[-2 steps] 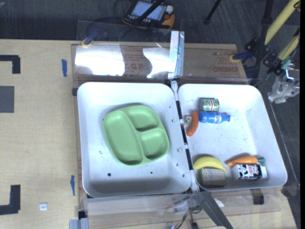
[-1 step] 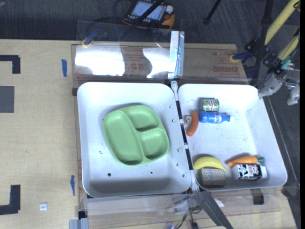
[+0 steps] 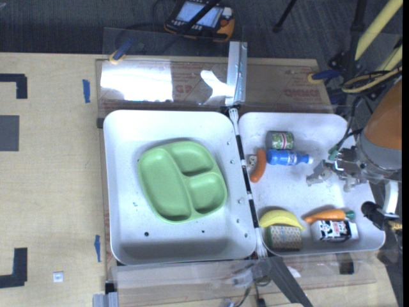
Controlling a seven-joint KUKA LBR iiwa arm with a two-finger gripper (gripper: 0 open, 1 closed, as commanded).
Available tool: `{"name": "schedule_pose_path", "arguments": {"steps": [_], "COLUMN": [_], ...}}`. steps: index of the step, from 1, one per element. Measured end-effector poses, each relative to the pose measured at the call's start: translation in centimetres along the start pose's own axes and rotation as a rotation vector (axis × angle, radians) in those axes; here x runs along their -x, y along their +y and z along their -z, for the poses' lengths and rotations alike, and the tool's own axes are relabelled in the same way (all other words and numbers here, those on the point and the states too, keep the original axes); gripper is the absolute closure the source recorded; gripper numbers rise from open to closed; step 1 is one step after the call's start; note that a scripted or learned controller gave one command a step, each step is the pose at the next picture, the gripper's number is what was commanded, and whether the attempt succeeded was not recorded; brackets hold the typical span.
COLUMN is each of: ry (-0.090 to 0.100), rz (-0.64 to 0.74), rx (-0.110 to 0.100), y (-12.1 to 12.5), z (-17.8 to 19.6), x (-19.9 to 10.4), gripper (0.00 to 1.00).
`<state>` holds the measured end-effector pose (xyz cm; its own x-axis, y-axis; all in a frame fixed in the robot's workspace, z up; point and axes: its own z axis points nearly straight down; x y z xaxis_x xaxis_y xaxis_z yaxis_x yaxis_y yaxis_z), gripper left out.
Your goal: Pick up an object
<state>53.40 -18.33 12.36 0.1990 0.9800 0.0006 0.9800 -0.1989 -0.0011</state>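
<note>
Surface (image 3: 45, 171): pale wood, bearing two white bins.
Hand (image 3: 332, 171): over right bin (image 3: 300, 123); grip state unreadable, nothing visibly held.
Blue bottle (image 3: 289, 158): just left of hand.
Arm (image 3: 386, 136): cut off at frame edge.

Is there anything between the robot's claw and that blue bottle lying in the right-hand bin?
Nothing visible. The gripper hangs over the right bin, just right of the blue bottle, with bare white floor between them. The green can lies behind the bottle and the orange sausage to its left, both off that path.
</note>
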Motion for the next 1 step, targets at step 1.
{"name": "schedule_pose_path", "arguments": {"steps": [1], "ry": [0.000], "rz": [-0.002], "rx": [0.002], "y": [0.05], "z": [0.97], "x": [0.05], "gripper": [1.00]}}
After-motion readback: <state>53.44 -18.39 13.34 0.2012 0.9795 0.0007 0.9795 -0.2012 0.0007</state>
